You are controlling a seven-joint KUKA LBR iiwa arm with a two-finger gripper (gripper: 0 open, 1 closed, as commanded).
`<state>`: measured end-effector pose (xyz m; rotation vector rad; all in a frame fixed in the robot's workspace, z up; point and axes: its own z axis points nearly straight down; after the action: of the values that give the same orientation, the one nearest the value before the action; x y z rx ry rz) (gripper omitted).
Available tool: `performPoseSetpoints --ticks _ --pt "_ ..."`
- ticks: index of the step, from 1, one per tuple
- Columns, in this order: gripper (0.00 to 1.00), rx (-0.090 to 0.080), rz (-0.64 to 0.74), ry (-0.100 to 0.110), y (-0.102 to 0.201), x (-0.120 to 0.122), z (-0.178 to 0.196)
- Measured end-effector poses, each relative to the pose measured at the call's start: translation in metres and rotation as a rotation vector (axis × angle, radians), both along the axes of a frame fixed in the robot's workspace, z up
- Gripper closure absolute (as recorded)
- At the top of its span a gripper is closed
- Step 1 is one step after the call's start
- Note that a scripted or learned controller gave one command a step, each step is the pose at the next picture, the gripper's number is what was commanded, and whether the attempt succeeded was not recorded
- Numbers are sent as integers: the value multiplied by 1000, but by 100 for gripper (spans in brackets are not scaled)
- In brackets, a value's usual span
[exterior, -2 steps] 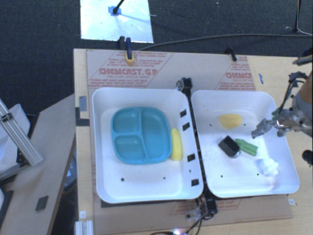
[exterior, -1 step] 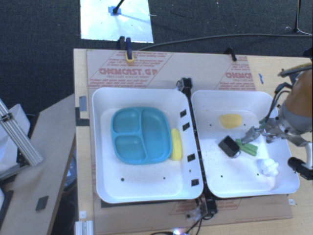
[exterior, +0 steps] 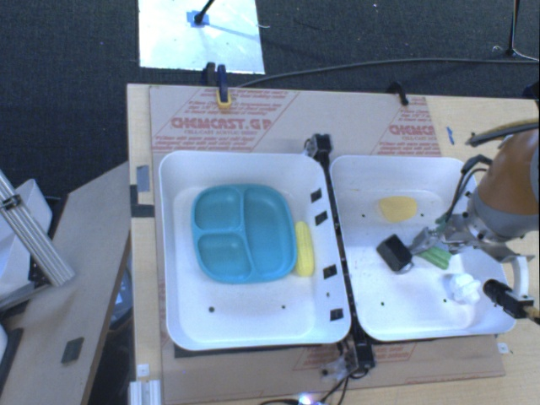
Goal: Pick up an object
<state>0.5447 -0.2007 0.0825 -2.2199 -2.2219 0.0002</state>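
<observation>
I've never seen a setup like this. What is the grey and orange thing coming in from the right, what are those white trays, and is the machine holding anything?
One camera fixed above a bench looks down at a slant. The grey and orange thing is a robot arm reaching in from the right. At its end is a gripper, a two-fingered hand. It is low over the right bin, close to a green object, but the picture does not let me tell whether its fingers are open or shut, or whether it holds anything.

The white trays are two shallow bins. The left bin holds a blue divided plate with a yellow, banana-like object along its right edge. The right bin holds a flat yellow piece, a small black block, the green object and a white crumpled-looking object. The arm's job is to pick one up.
</observation>
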Motion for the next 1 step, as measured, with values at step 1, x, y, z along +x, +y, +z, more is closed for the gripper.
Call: performPoseSetpoints --ticks 1 --pt "100 -2 0 -5 -1 2 13"
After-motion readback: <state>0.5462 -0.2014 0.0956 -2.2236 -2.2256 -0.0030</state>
